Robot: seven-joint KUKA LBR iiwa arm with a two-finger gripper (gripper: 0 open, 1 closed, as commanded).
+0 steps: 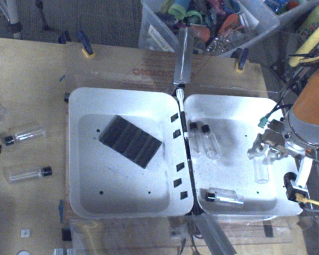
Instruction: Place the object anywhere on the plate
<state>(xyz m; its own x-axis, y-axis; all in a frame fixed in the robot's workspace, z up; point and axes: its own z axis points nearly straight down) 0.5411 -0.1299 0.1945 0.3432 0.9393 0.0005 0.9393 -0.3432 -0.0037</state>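
The wooden bench (pixel 37 76) carries two shallow white bins side by side. The left bin (pixel 73 145) holds a dark ribbed plate (pixel 130 141), lying flat and turned at a slant, a little left of the bin's middle. The right bin (pixel 243 106) sits touching it along a black divider strip.

The arm (pixel 315 103), grey with its orange band, reaches in from the right over the right bin's right side. Its gripper (pixel 265 150) hangs low there, and a clear vial (pixel 261 169) shows just beneath it; whether it sits between the fingers, I cannot tell from here.

More clear vials with black caps lie in the right bin: a pair (pixel 205 139) near the divider towards the far side, and one (pixel 224 197) lying crosswise along the near wall. The divider and the bin walls stand between these vials and the plate.

Beyond the bins, a clear tub (pixel 209 18) of coloured tools sits at the far edge. Off to the left on the bench, several spare vials (pixel 24 135) lie scattered, well apart from the bins.
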